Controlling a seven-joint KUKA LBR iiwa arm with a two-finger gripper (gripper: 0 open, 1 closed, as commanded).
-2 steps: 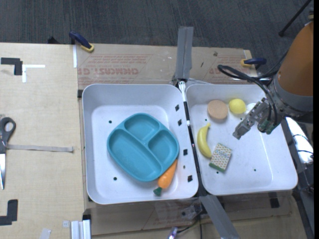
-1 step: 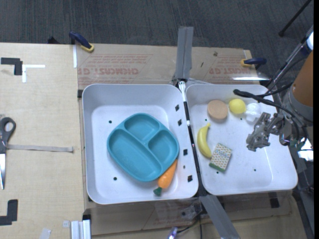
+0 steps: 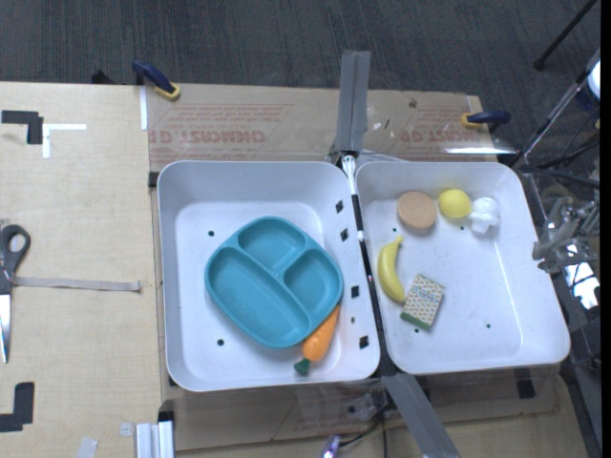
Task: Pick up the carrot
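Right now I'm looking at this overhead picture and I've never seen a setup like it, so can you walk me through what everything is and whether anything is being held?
This is a single camera fixed above a workbench, looking down at a slant. On the bench sit two shallow white bins side by side. The left bin holds a blue divided plate, and the carrot, which is the thing the robot is meant to pick up, lies against the plate's lower right edge with its green end toward the bin's front wall. The right bin holds a banana, a small patterned packet, a round tan item, a yellow ball-like fruit and a small white object. Scissors lie on the wooden surface to the left. The robot arm reaches in from the right; nothing in the bins is being held.
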